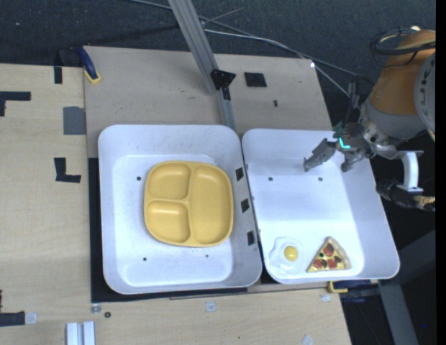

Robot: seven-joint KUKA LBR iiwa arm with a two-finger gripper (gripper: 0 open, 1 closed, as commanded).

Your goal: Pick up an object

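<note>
Camera view: open hand (331,158) above right bin's (367,214) far edge; pizza slice (329,256) near front rim.

The bench (173,77) is light brown wood. Two white bins sit on it side by side, touching in the middle. The left bin (122,264) has a yellow plate inside. The right bin (367,214) has a toy egg and a toy pizza slice near its front. Dark bits of tape (255,79) are stuck on the bench. A blue and yellow clip (89,65) lies at the far left.
</note>
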